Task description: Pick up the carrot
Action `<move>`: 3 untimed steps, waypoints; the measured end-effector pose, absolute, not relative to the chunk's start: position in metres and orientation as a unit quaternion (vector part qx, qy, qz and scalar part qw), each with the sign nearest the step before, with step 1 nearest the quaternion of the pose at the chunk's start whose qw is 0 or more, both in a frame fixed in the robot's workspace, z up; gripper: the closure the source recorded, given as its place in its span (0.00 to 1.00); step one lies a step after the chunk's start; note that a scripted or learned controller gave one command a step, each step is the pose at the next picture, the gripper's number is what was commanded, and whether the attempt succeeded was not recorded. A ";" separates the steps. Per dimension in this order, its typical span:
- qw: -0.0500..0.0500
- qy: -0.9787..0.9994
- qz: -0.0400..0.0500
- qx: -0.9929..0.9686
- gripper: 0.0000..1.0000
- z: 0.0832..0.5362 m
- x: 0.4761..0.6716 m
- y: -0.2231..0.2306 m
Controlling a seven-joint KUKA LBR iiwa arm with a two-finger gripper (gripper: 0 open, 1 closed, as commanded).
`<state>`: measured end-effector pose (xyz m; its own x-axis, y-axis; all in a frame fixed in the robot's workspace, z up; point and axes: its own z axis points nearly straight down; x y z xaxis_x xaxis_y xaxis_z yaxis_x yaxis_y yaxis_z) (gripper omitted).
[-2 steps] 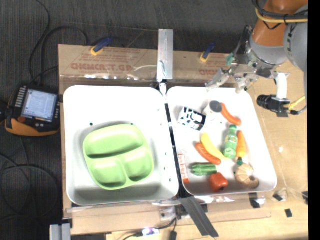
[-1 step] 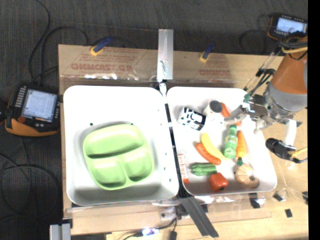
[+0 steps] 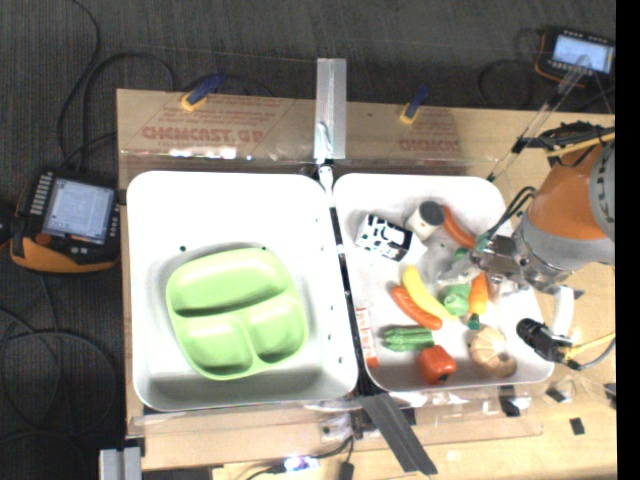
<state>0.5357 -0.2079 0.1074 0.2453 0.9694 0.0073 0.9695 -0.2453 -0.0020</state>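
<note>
The carrot (image 3: 479, 291) is a short orange piece with a green end, lying in the right-hand part of the right bin (image 3: 350, 268). My gripper (image 3: 484, 270) is low over that bin, right at the carrot's upper end, which meets the gripper's head. The gripper's body hides the contact, so a hold on the carrot does not show. The arm's orange band (image 3: 565, 208) sits just beyond the bin's right rim.
Around the carrot lie a yellow banana (image 3: 422, 293), a green piece (image 3: 455, 299), a cucumber (image 3: 408, 338), a red pepper (image 3: 436, 363), a tan lump (image 3: 490, 349), an orange sausage (image 3: 458, 228) and a black-and-white item (image 3: 385, 235). The left bin holds a green divided plate (image 3: 235, 308).
</note>
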 end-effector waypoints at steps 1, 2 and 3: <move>-0.004 -0.614 -0.006 -0.789 1.00 0.126 0.540 -0.210; -0.030 -0.855 -0.008 -0.517 1.00 0.112 0.532 -0.208; -0.023 -0.892 -0.004 -0.451 1.00 0.112 0.571 -0.226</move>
